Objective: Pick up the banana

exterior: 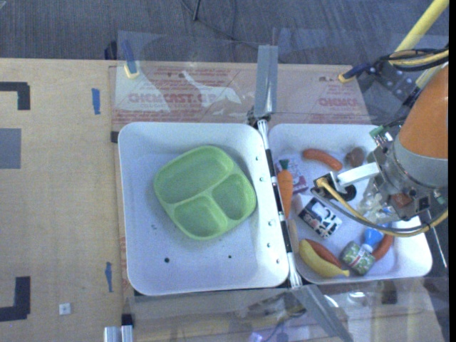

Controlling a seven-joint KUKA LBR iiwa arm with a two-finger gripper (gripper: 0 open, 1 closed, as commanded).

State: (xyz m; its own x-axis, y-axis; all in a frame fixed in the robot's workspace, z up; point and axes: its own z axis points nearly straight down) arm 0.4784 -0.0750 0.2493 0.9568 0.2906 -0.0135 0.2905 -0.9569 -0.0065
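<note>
Banana sits at the front edge of the right bin, lying against a red sausage-looking thing, with a green can just beside its right end. Further back there's a carrot along the bin's left wall and a black-and-white card. Left bin has a green divided plate. Gripper hangs over the right bin's right side, apart from the banana; can't tell how it's set.
</note>
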